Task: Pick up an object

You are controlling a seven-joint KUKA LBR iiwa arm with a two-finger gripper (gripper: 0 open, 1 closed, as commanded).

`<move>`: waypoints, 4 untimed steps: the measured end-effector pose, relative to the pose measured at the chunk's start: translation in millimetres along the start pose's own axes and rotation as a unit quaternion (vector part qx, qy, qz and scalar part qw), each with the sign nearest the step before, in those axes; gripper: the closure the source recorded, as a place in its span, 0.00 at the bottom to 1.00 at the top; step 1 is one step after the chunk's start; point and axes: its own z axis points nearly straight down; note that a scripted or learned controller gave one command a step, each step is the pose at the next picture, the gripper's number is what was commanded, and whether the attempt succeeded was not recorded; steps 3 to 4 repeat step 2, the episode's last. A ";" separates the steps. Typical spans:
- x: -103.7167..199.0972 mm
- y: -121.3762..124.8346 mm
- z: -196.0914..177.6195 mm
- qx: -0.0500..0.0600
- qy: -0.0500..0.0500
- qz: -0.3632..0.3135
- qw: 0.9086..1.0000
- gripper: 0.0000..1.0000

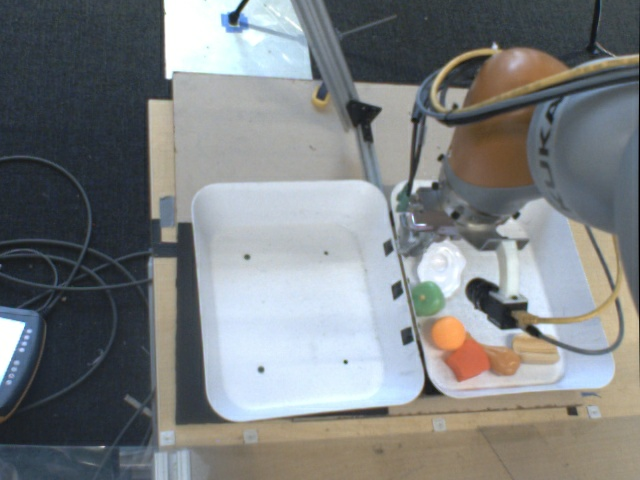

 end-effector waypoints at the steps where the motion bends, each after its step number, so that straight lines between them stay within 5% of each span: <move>1: 51.0 -17.7 -10.3 0.000 0.000 -0.001 1.000 1.00; 2: 47.0 -17.1 -10.0 -0.001 -0.001 0.004 1.000 0.00; 4: 47.0 -17.1 -10.0 -0.001 -0.001 0.004 1.000 0.00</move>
